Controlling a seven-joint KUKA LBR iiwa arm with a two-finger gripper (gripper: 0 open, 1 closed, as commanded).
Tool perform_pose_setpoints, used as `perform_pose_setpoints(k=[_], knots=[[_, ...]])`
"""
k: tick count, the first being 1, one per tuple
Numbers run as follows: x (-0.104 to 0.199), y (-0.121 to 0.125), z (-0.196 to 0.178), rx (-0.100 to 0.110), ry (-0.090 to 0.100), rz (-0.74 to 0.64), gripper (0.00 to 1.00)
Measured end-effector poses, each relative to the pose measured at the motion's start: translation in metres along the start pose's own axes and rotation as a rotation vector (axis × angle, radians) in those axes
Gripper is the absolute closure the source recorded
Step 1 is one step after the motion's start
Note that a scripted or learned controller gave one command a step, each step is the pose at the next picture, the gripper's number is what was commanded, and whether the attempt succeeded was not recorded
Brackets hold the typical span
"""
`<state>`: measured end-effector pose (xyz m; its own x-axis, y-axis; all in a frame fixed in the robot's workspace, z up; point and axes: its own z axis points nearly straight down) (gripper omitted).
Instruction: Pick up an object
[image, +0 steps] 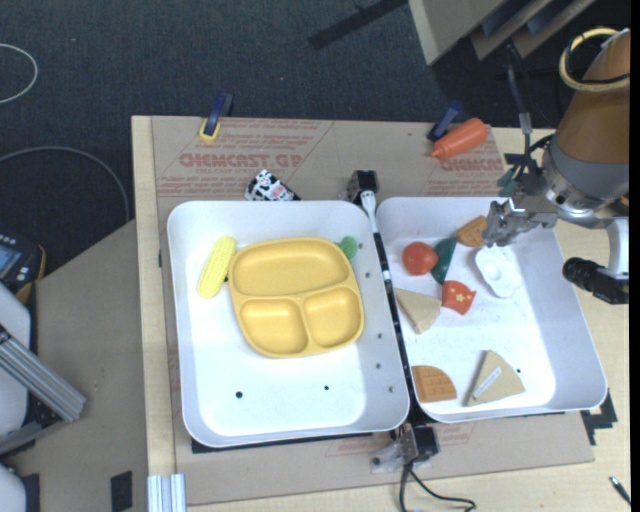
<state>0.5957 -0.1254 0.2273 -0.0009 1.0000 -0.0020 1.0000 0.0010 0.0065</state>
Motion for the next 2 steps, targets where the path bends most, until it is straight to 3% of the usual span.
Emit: perform_pose_setpoints(k=[2], knots=[[0.1, -0.033, 0.017, 0.011, 0.005, -0.004, 1.0]])
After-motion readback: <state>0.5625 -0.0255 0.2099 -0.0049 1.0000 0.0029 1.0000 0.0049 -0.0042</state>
